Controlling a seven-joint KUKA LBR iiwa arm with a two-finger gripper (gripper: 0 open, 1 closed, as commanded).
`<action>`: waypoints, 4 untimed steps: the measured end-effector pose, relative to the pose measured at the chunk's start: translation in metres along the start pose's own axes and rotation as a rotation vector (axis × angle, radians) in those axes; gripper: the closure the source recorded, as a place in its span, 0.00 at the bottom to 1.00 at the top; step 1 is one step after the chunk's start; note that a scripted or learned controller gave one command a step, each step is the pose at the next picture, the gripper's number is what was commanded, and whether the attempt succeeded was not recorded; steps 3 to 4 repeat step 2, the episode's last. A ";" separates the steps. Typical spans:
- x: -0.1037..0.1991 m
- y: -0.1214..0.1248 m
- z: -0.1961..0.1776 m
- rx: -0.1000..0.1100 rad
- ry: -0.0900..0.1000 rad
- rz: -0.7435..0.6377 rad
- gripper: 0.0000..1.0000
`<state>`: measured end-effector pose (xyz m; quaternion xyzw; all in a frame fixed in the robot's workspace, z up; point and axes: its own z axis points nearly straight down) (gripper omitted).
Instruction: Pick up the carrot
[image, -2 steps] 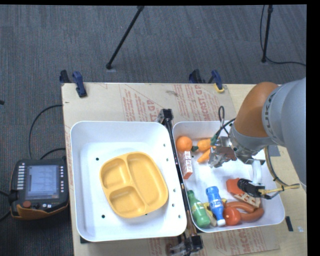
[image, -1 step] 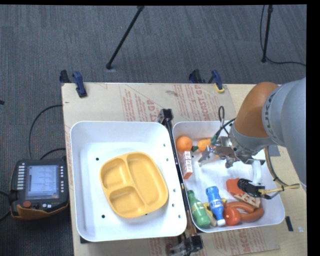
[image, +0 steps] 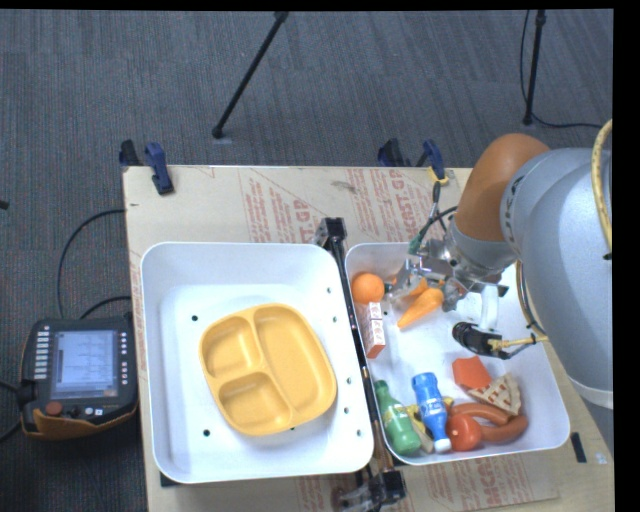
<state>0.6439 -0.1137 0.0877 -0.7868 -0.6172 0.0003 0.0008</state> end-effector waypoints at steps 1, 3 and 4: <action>0.001 0.000 -0.010 0.003 -0.001 -0.006 1.00; 0.039 -0.027 -0.100 0.000 0.000 0.371 1.00; 0.039 -0.027 -0.100 0.000 0.000 0.371 1.00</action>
